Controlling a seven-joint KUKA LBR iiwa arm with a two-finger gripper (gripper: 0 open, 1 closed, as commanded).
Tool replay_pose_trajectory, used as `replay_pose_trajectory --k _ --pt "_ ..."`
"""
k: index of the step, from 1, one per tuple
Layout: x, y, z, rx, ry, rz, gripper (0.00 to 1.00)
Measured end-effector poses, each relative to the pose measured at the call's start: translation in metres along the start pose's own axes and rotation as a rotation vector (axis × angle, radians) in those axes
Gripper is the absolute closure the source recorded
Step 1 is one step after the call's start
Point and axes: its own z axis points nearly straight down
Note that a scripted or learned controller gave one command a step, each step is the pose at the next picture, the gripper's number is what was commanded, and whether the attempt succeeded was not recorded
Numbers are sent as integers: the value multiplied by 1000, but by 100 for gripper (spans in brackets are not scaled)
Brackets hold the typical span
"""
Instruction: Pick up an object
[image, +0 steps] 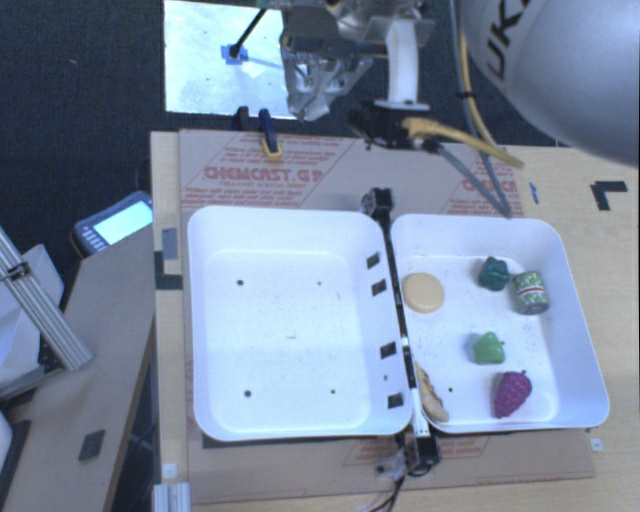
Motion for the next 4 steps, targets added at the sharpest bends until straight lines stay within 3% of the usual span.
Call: replay_pose_trajectory --k 1,2,3,4 --pt "-71 -56 78 14 -7 13 100" --pt "-47 -6 -26 -10 0 4 100" --pt "-1 22 -18 3 -2 2 100" --pt "-4 21 -20 2 -3 6 0"
